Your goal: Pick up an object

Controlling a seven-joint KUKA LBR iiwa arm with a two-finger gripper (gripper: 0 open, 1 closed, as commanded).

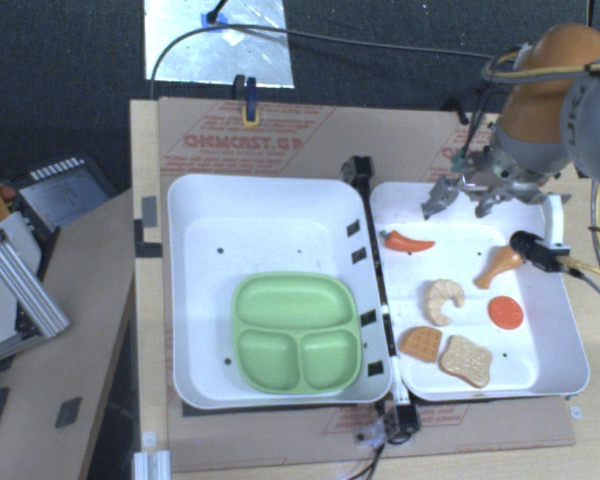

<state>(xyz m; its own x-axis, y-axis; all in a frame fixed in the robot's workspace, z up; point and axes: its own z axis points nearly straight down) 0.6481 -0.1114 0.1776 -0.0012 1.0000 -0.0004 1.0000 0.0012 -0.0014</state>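
My gripper [463,206] hangs over the back of the right bin [560,348], open with nothing between its fingers. A red chili pepper [408,241] lies just below and left of it on the bin floor. A toy chicken drumstick [500,264] lies to the right of the pepper. Further forward are a croissant [443,299], a red tomato slice [506,312], a round cracker [420,344] and a slice of toast [466,360].
The left bin [210,228] holds a green divided plate [295,331] at its front. A black divider [372,268] runs between the two bins. The arm reaches in from the upper right.
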